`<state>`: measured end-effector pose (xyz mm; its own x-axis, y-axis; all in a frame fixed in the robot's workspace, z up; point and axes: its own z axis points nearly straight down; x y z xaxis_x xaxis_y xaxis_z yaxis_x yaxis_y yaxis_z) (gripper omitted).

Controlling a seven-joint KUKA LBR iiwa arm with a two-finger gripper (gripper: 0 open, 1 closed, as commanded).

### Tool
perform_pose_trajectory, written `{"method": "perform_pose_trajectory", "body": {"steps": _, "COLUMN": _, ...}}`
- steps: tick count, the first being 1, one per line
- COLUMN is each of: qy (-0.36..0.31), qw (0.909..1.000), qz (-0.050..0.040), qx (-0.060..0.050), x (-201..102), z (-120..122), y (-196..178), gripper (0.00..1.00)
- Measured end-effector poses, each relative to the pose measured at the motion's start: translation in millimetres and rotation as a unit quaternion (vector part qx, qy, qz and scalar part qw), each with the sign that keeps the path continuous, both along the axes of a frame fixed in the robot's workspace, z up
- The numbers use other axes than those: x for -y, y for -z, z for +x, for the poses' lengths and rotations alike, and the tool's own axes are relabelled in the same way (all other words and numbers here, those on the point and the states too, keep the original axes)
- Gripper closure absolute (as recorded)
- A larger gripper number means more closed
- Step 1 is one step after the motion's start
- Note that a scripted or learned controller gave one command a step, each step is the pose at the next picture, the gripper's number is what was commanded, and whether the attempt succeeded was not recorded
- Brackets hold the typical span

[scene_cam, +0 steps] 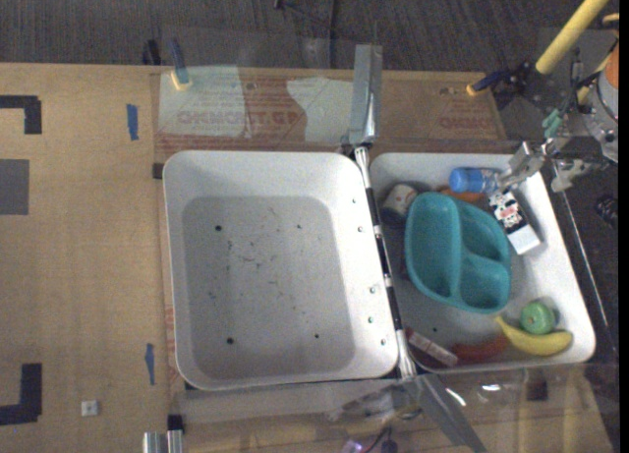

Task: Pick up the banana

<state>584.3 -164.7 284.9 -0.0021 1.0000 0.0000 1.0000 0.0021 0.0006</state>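
- Down at the lower right of the frame, in the right bin [580,289], lies the banana [539,340], yellow, curved, close against the bin's lower right corner.
- Touching or resting on the banana's upper side: a small green ball-like object [538,317]. Just left of the banana, a red item [482,350], partly hidden.
- Filling the middle of the same bin: a teal divided dish [458,253]. Near the bin's upper edge: a blue bottle [475,180] and a white carton [515,220] with dark spots.
- Over the bin's upper right corner hangs the claw [539,158], well apart from the banana. Cannot tell whether released or clenched; nothing visibly held.
- Likely trouble: closing on the green object instead of the fruit, since the two touch; fingers striking the bin wall, given how near the corner the banana lies; fruit slipping out if pinched near a tapered end.
- Further risk: knocking the carton or dish on the way across the bin.
- Writing: faint reddish lettering on the cardboard [236,117] above the left bin [187,245], too blurred to read. Markings on the carton also illegible.
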Motion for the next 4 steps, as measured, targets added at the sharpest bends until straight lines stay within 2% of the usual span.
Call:
{"method": "perform_pose_trajectory", "body": {"steps": 1, "qy": -0.070, "qw": 0.9975, "qz": -0.0012, "qx": 0.002, "x": -1, "z": 22, "y": -84, "gripper": 0.00}}
{"method": "perform_pose_trajectory", "body": {"steps": 2, "qy": -0.149, "qw": 0.9889, "qz": -0.0009, "qx": 0.001, "x": 10, "z": -69, "y": -71, "gripper": 0.00}}
{"method": "perform_pose_trajectory", "body": {"steps": 3, "qy": -0.052, "qw": 0.9987, "qz": -0.0002, "qx": 0.000, "x": -19, "z": -105, "y": 19, "gripper": 0.00}}
{"method": "perform_pose_trajectory", "body": {"steps": 4, "qy": -0.155, "qw": 0.9879, "qz": 0.0003, "qx": 0.000, "x": -70, "z": -105, "y": 180, "gripper": 0.00}}
